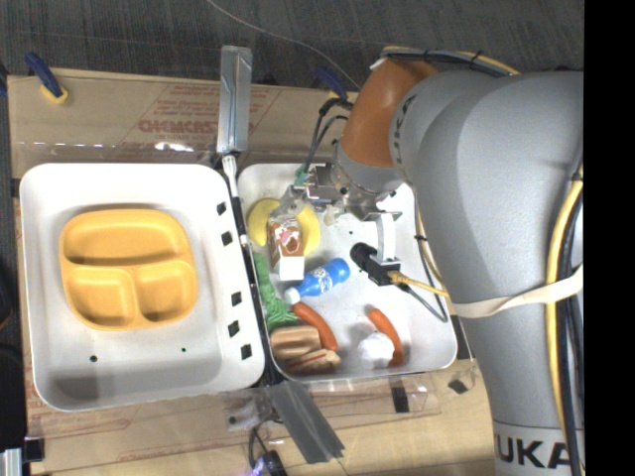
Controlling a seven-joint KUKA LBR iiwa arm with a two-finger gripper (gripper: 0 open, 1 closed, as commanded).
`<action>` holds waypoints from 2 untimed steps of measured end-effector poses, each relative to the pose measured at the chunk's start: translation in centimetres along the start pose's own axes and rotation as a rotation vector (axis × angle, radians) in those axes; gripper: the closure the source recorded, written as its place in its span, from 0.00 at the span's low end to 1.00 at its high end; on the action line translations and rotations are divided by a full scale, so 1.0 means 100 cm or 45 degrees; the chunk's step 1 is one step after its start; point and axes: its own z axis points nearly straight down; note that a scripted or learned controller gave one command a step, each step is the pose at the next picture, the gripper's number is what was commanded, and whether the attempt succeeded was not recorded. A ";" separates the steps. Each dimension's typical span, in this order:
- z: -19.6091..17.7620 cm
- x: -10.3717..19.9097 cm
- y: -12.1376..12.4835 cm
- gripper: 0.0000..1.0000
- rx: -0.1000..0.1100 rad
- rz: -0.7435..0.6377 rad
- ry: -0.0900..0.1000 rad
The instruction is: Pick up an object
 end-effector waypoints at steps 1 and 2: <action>0.000 -0.006 0.004 0.00 -0.005 -0.028 0.007; -0.001 -0.009 -0.003 0.00 -0.015 -0.144 0.004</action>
